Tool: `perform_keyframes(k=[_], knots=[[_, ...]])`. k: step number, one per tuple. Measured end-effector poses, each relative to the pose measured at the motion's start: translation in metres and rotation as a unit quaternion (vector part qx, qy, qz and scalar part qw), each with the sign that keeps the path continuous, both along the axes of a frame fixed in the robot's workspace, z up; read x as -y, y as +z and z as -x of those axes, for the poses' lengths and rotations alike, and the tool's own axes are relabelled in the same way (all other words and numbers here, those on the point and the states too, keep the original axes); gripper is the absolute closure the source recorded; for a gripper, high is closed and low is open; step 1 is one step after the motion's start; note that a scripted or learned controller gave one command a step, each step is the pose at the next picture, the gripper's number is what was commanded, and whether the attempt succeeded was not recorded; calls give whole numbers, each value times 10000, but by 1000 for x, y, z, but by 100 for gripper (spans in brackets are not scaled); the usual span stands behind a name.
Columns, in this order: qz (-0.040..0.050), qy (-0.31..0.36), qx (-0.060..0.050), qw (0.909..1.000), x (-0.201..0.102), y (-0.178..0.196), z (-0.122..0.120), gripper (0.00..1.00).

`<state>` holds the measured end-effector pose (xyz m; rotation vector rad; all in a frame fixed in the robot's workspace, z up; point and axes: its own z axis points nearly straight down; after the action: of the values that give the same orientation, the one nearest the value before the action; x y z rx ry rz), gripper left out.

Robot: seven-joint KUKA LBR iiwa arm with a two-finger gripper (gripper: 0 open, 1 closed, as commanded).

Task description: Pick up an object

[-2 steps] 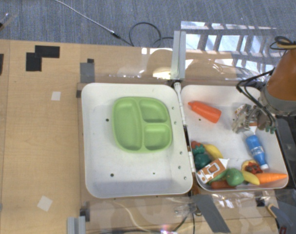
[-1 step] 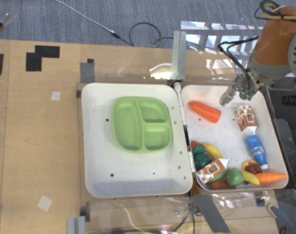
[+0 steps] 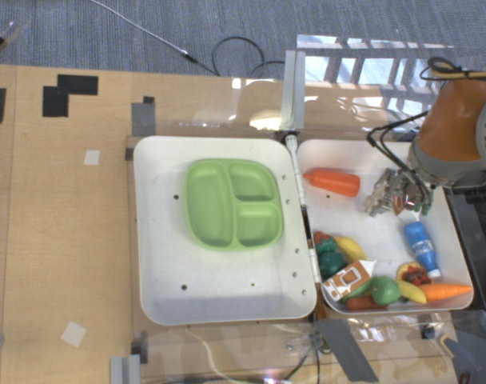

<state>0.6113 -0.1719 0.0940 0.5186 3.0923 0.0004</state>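
Camera view, looking down at a slant on a light wooden table (image 3: 59, 238) bearing two shallow white plastic bins side by side. The left white bin (image 3: 159, 286) contains a pale green moulded plastic plate with three compartments (image 3: 231, 204), lying flat near its centre. The right white bin (image 3: 455, 238) contains the candidate objects: an orange plastic carrot-shaped piece (image 3: 332, 182) near the far left corner; a blue plastic bottle with a white cap (image 3: 420, 246) near the right wall; and, crowded along the near edge, a dark green leafy toy (image 3: 329, 257), a yellow banana-shaped toy (image 3: 349, 249), a small white and orange printed card box (image 3: 347, 279), a green rounded toy fruit (image 3: 384, 290) and a second orange carrot-shaped toy (image 3: 445, 293). The grey arm with an orange band (image 3: 457, 122) reaches in from the right, and its metal two-finger hand (image 3: 392, 194) hangs over bare bin floor between the far carrot piece and the blue bottle, apart from both. Whether the hand is spread or pressed together cannot be told at this resolution, and nothing is visibly between its parts. Judged from this, no object has been lifted; selection, closing and lifting remain. The box carries printing, too small to read; no brand is legible elsewhere.
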Motion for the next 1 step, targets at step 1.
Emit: perform_keyframes(k=[1], knots=[[28,1430,30,9897,35,73,25,100]])
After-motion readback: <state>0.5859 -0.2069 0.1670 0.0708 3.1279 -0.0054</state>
